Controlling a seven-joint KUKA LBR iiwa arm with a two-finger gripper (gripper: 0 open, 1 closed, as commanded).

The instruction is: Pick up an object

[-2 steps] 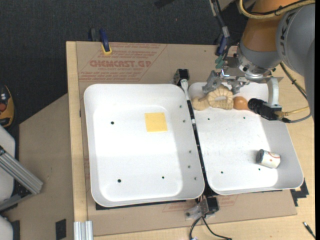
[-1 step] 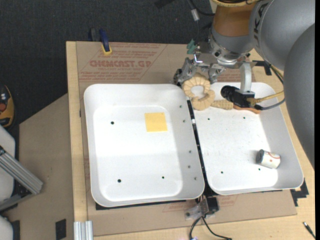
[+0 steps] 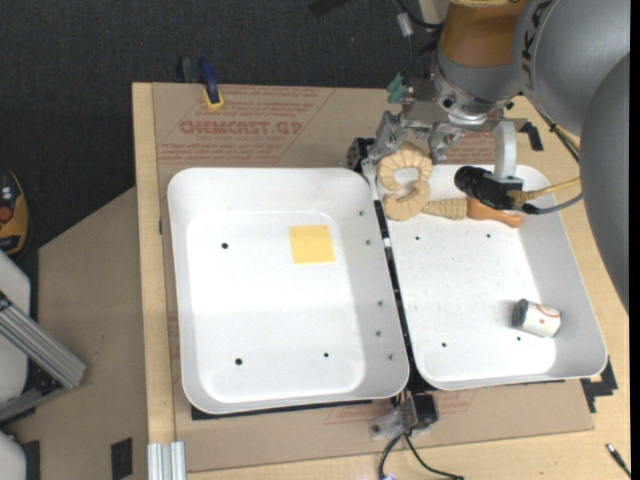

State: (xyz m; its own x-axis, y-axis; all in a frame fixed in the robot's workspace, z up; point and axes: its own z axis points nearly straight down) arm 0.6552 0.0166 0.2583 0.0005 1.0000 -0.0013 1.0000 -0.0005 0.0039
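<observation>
End effector [image 3: 408, 156] poised directly over beige ring toy [image 3: 405, 181] at right bin's [image 3: 560, 268] far-left corner; finger state indeterminable.

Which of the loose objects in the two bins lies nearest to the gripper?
The tan ring-shaped toy at the top left corner of the right bin, directly under the gripper. The yellow square and the small white cylinder lie much farther off.

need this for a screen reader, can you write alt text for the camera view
A grey robot arm with an orange band reaches in from the right, its gripper low over a tan ring-shaped object at the back left corner of the right bin. That bin also holds a small white cylinder; the left bin holds a yellow square.
</observation>
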